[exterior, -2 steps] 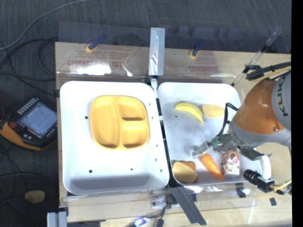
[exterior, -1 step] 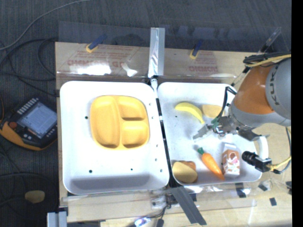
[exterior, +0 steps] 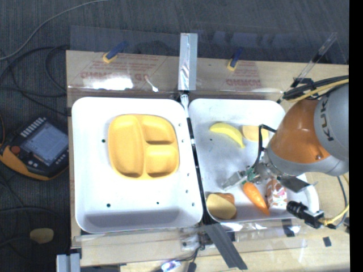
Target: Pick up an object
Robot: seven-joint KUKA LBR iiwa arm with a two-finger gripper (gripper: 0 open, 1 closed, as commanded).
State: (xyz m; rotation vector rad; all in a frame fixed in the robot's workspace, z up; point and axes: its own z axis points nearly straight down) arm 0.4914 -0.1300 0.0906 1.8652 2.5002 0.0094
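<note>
In the right bin (exterior: 227,115) lie a yellow banana (exterior: 228,134), an orange carrot (exterior: 256,196), a tan bread-like lump (exterior: 221,205) at the front edge and a red-and-white carton (exterior: 277,195). A pale round piece (exterior: 251,132) peeks out beside the arm. My gripper (exterior: 243,178) is low in this bin, just above the carrot's green top and left of the carton. The arm's orange band (exterior: 296,137) hides the bin's right part.
The left bin (exterior: 91,169) holds a yellow divided tray (exterior: 143,145). A raised divider (exterior: 193,152) separates the two bins. Cables (exterior: 317,85) hang off the arm at the right. A handheld pendant (exterior: 35,146) lies on the floor at the far left.
</note>
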